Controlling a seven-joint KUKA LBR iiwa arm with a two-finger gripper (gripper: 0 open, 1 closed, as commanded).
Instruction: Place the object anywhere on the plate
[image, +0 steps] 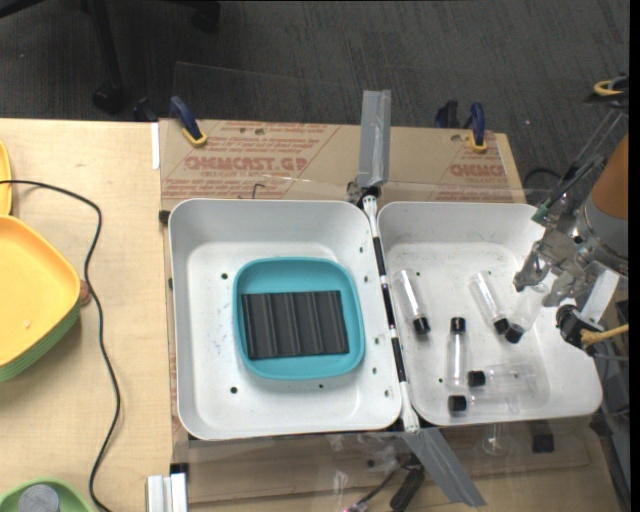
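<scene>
Four vials (457, 355) lie in the right bin (560, 400), the end effector (545, 272) (grip state unclear) at its 3 o'clock edge; the teal plate (297, 278) sits in the left bin (200, 300).

Two white bins sit side by side, the left bin (190, 330) at 9 o'clock from the right bin (560, 395). A brown cardboard sheet (260, 160) lies at 12 o'clock from them, held by two clamps (187, 118) with blue handles. A grey post (374, 140) stands at 12 o'clock from the gap between the bins. Far at 9 o'clock, a yellow bowl (30, 290) rests on the wooden table (110, 400), and a black cable (100, 330) runs across it.
</scene>
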